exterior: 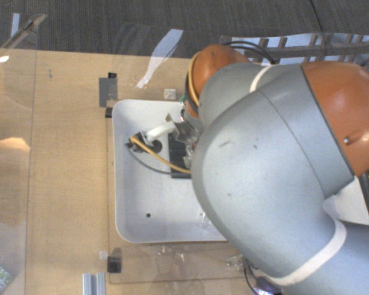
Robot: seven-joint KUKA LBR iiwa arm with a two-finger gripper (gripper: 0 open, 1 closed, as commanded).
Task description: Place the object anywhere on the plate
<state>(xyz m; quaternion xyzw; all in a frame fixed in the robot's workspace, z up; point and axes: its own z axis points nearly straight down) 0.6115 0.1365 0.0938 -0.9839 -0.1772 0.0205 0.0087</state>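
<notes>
- The pale wooden bench [61, 183] lies bare on the left, with glare across its surface.
- A small black clamp [110, 90] sits at the far-left corner of the white bin [135, 195], and a second black clamp [114, 263] sits at its near-left corner.
- The bin's left and near floor is plain white apart from one tiny dark speck [149, 214] toward the near side. It is too small to identify.
- The gripper [183, 134] hangs over the far part of the bin, toward its right side, pointing down and left.
- I cannot tell whether the gripper is open or closed, or whether it has hold of anything, because its tip is lost against the wrist hardware.
- The grey arm [277, 165] covers the bin's right portion and everything beyond it.
- The object and the plate are probably under that bulk, so I cannot tell where they lie or which way the object's long axis runs from the gripper.
- My judgement is that the coming move depends on a relation hidden here.
</notes>
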